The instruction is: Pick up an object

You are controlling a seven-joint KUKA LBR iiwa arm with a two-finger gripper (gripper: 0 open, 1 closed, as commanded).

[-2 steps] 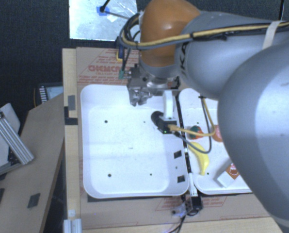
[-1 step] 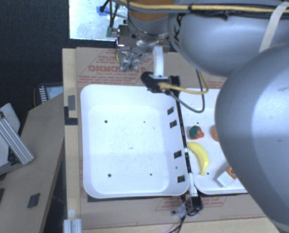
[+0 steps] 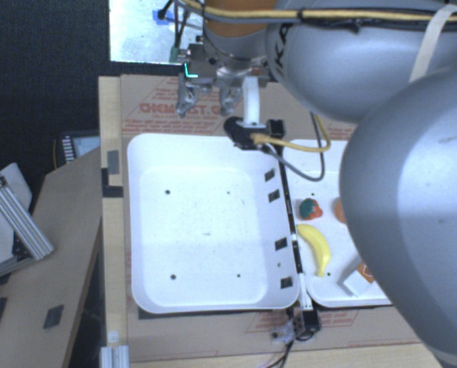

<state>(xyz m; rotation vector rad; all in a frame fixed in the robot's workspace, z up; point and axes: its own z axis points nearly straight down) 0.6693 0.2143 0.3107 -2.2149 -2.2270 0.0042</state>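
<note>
Bench (image 3: 113, 205) edge sits at nine o'clock on my feed, carrying the left bin (image 3: 148, 205), its floor bare white. At twelve o'clock above that bin's far rim I see the gripper (image 3: 207, 98), fingers parted narrowly with nothing between them. A black divider strip (image 3: 286, 205) separates the bins. At three o'clock, the right bin (image 3: 328, 186) holds a yellow banana (image 3: 316, 245), a small red-and-green piece (image 3: 310, 207) and orange bits, half hidden by the arm (image 3: 397, 175).
</note>
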